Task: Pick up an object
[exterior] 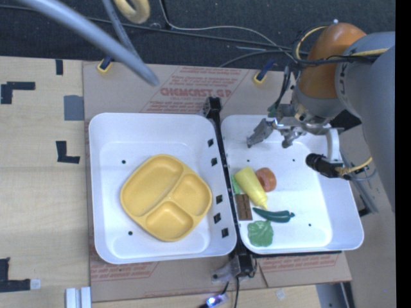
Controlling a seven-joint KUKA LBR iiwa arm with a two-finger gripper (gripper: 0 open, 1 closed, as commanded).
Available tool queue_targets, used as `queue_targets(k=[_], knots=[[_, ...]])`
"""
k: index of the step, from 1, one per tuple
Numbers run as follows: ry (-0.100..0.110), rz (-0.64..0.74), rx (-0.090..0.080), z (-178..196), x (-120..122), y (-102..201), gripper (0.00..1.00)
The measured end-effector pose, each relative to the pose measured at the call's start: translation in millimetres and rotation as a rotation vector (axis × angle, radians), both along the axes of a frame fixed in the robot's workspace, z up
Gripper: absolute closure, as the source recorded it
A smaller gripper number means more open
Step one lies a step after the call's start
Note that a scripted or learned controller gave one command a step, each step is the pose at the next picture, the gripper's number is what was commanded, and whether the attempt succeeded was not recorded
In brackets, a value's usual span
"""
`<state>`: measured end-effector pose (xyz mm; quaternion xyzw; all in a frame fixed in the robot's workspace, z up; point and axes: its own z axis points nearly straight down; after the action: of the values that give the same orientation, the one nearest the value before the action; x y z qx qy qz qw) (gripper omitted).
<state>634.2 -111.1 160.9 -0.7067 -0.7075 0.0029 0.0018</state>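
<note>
The gripper [273, 133] hangs over the far part of the right bin [334, 233], with its 2 fingers spread apart and nothing between them. One finger [258, 135] points toward the divider between the bins, the other [290, 136] sits closer to the arm's wrist.

The candidate objects lie in a cluster along the right bin's left side, nearer the camera than the gripper. Closest is the yellow piece [250, 185], an elongated item whose long axis runs diagonally, from the divider side toward the bin's near middle. Touching its right flank is a small orange-red round piece [267, 178]. Just beside the yellow piece, toward the divider, lies a small brown block [243, 206]. Further toward the camera is a dark green pepper [276, 215], lying roughly crosswise in the bin, and beyond it a pale green leafy piece [260, 233].

So the deciding relation is this: the cluster sits toward the near edge of the bin from the gripper, apart from it and slightly toward the divider. The gripper would likely need to travel that way and descend, closing across the yellow piece's short width.

The left bin [103, 172] holds a yellow divided tray [166, 196], well apart from the gripper.
</note>
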Motion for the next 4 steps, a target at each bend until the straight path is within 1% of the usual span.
queue_targets(k=[1,2,3,4], knots=[[0.0,0.001,0.0,-61,2,8,0.0],[-0.004,0.001,-0.001,-77,2,8,0.0],[-0.006,0.002,0.0,-66,2,9,1.0],[-0.01,0.001,0.002,-4,2,14,1.0]])
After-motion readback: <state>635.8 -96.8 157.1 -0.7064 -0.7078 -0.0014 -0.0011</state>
